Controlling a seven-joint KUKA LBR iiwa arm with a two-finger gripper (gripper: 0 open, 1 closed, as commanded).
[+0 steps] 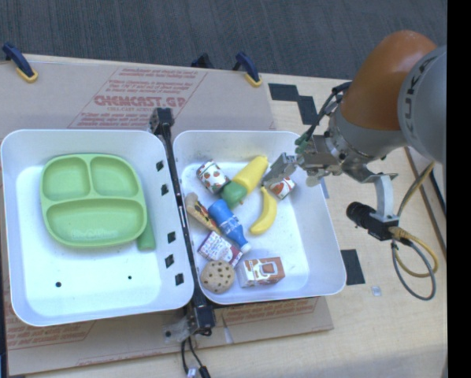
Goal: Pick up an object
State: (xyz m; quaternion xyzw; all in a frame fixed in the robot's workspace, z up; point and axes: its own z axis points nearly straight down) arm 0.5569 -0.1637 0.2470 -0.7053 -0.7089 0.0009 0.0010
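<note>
I see the gripper (283, 172) by the right bin's (328, 235) far right rim, touching a small can (282, 187). I cannot tell its opening. Open floor lies below the banana (265, 213).

Right white bin (318, 246) crowding along left and centre: yellow banana (265, 213), blue bottle (227, 223), round cookie (217, 276), small red-white carton (263, 271) lying close together. Bare floor showing along right wall. Left white bin (31, 290): green divided plate (94, 199) occupying upper part, lower floor lying open.
</note>
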